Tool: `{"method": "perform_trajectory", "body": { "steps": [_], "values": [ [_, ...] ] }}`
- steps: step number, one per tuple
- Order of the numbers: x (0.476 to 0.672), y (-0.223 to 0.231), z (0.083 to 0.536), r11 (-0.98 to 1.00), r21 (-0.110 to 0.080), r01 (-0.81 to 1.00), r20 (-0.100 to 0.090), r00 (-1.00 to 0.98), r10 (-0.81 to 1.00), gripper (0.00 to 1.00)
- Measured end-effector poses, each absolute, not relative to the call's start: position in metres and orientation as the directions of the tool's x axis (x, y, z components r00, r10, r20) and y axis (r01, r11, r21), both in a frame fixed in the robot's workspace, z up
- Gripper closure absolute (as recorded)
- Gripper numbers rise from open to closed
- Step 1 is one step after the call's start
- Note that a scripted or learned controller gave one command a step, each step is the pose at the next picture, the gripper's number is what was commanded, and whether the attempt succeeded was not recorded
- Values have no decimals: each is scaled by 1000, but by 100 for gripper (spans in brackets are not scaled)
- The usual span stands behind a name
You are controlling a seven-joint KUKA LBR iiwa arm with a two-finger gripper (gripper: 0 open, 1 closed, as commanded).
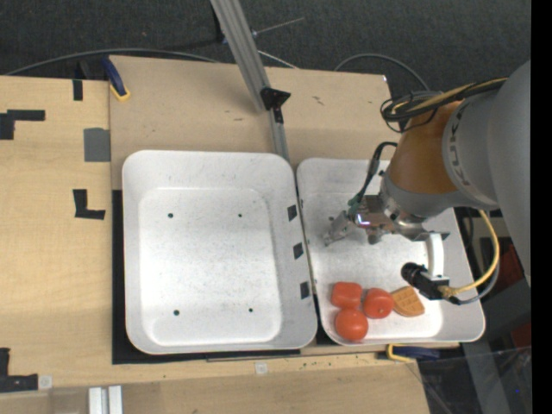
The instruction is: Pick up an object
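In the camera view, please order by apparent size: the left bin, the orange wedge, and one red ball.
1. left bin, clearly largest.
2. red ball and orange wedge: they look alike in size, so I do not rank them.

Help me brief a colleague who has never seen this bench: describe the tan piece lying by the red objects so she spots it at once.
Start at the right bin, the one the arm reaches into. Along its near edge lie three red objects in a cluster. The tan piece lies at that cluster's right end, next to the rightmost red one: it is the orange-brown, wedge-like one, flatter and paler than its round red neighbours.
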State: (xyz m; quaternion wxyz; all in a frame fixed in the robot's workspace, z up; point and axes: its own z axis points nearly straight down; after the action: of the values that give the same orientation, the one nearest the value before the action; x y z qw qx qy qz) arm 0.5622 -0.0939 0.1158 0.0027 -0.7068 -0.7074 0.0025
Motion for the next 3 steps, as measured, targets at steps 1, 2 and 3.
{"method": "perform_trajectory", "body": {
  "steps": [1, 2, 3],
  "values": [
    [563, -93, 128, 3, -4, 1000, 0, -3, 1000, 100],
    [574, -93, 181, 2, 4, 1000, -1, -2, 1000, 100],
    [575, -93, 228, 2, 4, 1000, -1, -2, 1000, 100]
  ]
}}
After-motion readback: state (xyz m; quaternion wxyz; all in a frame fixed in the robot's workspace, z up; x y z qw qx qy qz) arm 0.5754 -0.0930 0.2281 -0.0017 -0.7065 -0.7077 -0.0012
